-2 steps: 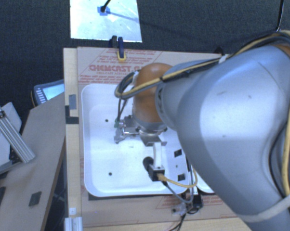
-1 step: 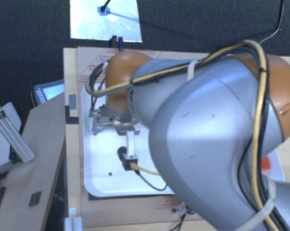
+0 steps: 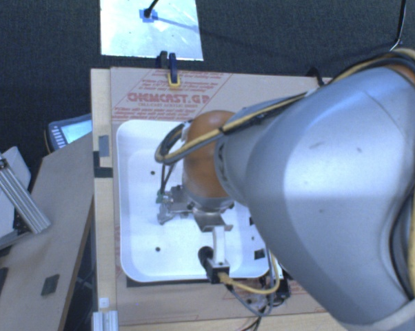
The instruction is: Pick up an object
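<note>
My arm reaches in from the right and covers much of the view. Its orange band (image 3: pixel 206 158) hangs over the middle of the left white bin (image 3: pixel 135 185). The gripper (image 3: pixel 194 216) points down into that bin beneath the band, and its tip is hidden by the wrist hardware. I cannot make out any object under or beside the gripper. A few small dark specks (image 3: pixel 158 248) dot the bin floor.
The grey arm body (image 3: pixel 331 185) hides the right bin. Cables (image 3: pixel 249 292) loop by the bin's front edge. A cardboard sheet (image 3: pixel 169 95) lies under the bins, with a clamp (image 3: pixel 171 67) at its back edge. A wooden bench (image 3: pixel 49 240) is at left.
</note>
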You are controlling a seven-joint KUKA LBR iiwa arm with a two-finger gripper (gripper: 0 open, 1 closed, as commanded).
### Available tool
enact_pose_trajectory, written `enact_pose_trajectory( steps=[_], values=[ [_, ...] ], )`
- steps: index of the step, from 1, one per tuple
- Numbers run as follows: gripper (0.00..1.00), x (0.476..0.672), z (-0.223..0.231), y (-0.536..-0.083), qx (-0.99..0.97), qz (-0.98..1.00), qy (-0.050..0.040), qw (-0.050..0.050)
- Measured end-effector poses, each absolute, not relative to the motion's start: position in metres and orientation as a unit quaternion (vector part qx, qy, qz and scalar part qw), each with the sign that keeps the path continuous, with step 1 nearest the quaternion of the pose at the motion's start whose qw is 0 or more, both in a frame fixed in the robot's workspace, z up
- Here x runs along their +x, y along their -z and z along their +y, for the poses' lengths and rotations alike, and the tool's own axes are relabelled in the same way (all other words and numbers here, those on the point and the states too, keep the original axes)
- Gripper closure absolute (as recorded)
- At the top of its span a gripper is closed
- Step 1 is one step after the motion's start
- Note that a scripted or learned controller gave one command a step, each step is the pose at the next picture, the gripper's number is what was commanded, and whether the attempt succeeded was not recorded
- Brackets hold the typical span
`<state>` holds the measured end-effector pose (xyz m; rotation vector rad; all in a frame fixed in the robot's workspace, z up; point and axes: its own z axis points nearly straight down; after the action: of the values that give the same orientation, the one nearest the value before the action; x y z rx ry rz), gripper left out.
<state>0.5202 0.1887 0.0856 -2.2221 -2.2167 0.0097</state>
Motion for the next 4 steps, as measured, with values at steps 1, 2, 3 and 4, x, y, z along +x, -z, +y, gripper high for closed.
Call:
enact_pose_trajectory(
  steps=[1, 2, 3, 4],
  values=[
    [0.00, 0.541, 0.235, -0.084, -0.705, -0.709, 0.0013, 0.000],
    [0.00, 0.518, 0.231, -0.320, -0.705, -0.709, 0.0089, -0.003],
    [0.00, 0.506, 0.156, -0.272, -0.709, -0.705, -0.0016, 0.000],
    [0.00, 0.534, 0.067, -0.318, -0.710, -0.704, 0.0015, -0.003]
  ],
)
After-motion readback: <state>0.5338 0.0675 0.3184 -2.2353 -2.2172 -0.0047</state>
